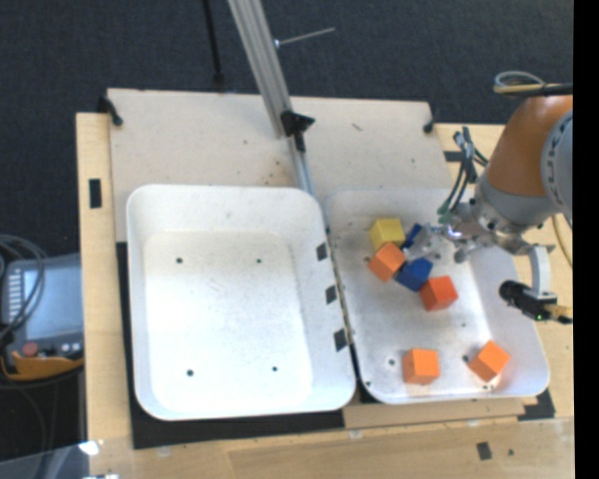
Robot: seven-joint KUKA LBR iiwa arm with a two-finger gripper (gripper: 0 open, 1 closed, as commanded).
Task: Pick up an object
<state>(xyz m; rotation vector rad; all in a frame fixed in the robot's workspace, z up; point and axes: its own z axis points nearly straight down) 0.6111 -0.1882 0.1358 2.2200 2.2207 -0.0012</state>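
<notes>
The right bin (379,387) holds several small cubes. A yellow cube (386,232) touches an orange cube (387,261) and a blue cube (413,273) in a cluster near the bin's upper middle. A smaller blue piece (413,236) lies just right of the yellow cube. A red-orange cube (438,292) sits below the blue one. Two more orange cubes (420,365) (490,360) rest near the front wall. My gripper (449,236) hangs over the bin's upper right, just right of the cluster, with the grey and orange arm (524,163) behind it.
The left bin (140,267) stands beside the right one. A slanted aluminium post (265,58) rises from the back of the bench between the bins. A black fitting (527,297) sticks out from the arm over the right bin's right wall.
</notes>
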